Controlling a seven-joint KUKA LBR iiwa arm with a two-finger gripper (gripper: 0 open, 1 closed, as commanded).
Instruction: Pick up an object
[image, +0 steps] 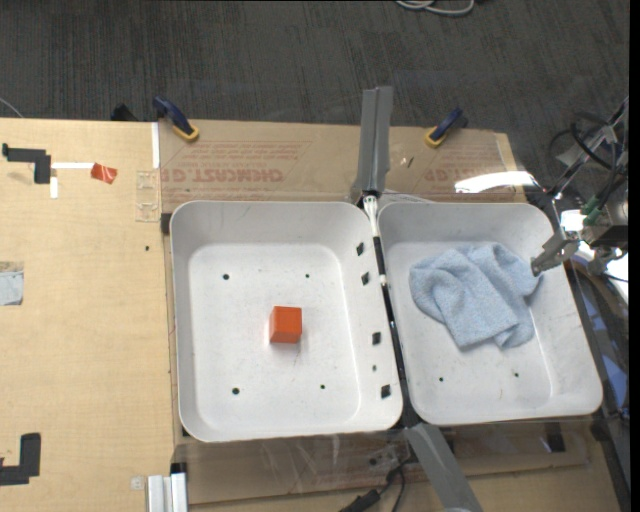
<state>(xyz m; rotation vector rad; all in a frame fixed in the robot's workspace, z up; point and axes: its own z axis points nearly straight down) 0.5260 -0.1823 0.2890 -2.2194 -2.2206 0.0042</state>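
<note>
The bench (80, 330) bore two white bins. An orange block (286, 325) sat in the left bin (200, 300); a crumpled blue cloth (475, 293) lay in the right bin (570, 380). The gripper (545, 264) touched the cloth's right edge; its state could not be determined.

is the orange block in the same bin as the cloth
No, the orange block sits alone in the left bin, while the cloth lies in the right bin.
</note>
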